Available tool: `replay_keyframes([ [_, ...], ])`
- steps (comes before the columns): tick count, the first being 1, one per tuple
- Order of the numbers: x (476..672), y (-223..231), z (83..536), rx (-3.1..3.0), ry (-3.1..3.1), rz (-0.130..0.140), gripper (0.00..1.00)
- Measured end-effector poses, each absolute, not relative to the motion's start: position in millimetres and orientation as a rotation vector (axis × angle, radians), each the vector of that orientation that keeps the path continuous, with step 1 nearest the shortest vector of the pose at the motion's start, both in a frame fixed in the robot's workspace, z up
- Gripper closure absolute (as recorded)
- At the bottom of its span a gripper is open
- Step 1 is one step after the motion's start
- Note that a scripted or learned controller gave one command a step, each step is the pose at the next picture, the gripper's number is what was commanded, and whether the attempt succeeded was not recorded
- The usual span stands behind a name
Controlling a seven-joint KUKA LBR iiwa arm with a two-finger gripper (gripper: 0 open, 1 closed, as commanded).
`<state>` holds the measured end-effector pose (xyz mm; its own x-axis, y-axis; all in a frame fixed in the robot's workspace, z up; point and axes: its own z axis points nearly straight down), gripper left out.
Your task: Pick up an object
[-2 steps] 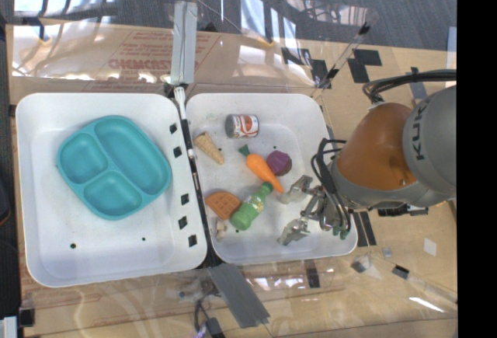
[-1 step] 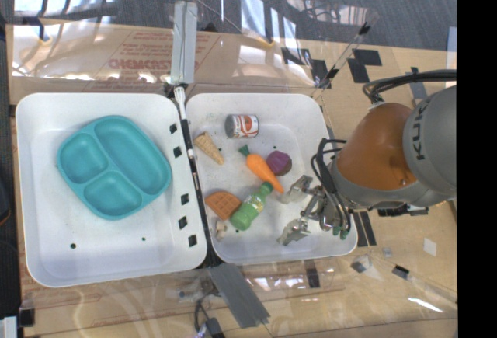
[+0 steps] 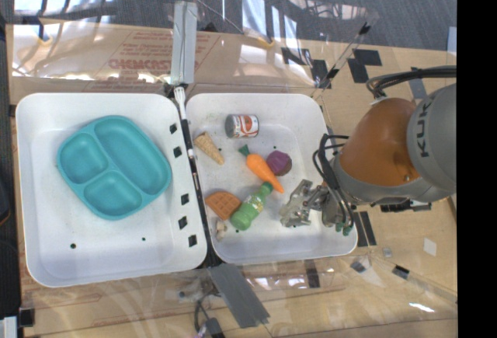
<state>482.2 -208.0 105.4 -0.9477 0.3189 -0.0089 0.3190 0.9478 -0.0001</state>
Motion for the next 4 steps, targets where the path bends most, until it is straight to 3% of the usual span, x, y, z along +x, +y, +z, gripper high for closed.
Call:
replay_keyframes([
  [3, 488.2, -204.1, 136.7, 0.459, 3.091, -0.007, 1.00],
  [4, 478.7, -210.3, 194.8, 0.465, 3.102, -0.002, 1.00],
])
